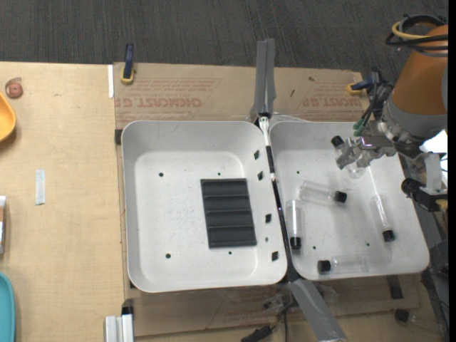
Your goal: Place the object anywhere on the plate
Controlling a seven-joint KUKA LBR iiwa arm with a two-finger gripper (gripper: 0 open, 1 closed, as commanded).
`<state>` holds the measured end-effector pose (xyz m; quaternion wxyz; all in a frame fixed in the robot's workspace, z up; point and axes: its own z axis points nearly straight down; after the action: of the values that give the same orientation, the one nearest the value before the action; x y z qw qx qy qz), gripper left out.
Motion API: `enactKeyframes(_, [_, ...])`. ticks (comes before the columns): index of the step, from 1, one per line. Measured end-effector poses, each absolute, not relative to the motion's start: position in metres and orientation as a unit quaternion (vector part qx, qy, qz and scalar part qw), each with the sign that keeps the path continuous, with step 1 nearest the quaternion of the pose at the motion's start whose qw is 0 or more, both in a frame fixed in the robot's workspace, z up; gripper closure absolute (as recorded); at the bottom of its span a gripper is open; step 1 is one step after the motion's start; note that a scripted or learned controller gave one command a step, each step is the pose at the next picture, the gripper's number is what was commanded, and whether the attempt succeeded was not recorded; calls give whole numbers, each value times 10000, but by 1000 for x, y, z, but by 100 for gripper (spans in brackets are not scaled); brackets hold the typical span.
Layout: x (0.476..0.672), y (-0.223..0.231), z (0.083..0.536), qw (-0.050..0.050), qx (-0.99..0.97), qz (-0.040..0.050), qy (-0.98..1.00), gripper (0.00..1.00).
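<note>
Dark grey carpet (214, 13) runs behind a bench topped with brown cardboard (185, 91) and a pale wooden board (64, 191), seen from above at a slant. Two shallow white bins sit side by side on the cardboard, touching along a grey divider post (265, 77). At the centre of the left bin (142, 155) lies a black ribbed plate (229, 213), flat and rectangular, with nothing resting on it. Four clear plastic tubes with black caps are scattered over the floor of the right bin (406, 255): one tube (293, 224) lies along the left wall, a second tube (320, 193) lies near the middle with its cap to the right, a third tube (381, 218) lies at a slant toward the right side, and a fourth tube (343, 265) rests along the front edge. All four are well apart from the plate, in the other bin.

From the right, the grey arm with its orange band (420, 70) reaches over the far right corner of the right bin, where the gripper (354, 155) hangs low over the bin floor. A pale, clear shape sits at its tip, but whether the fingers are open, closed or holding anything cannot be told from this angle. Blue and yellow clamps (128, 63) pin the cardboard at its far edge, and an orange dish (6, 123) and a teal object (6, 308) show at the left margin
</note>
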<state>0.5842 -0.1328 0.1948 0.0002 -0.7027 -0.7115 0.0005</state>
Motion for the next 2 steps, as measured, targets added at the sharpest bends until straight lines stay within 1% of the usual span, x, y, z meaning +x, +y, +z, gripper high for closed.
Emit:
enactKeyframes(1, [598, -65, 194, 2, -7552, 13, -6555, 100])
enactKeyframes(2, [594, 3, 216, 5, -7298, 16, -6837, 100])
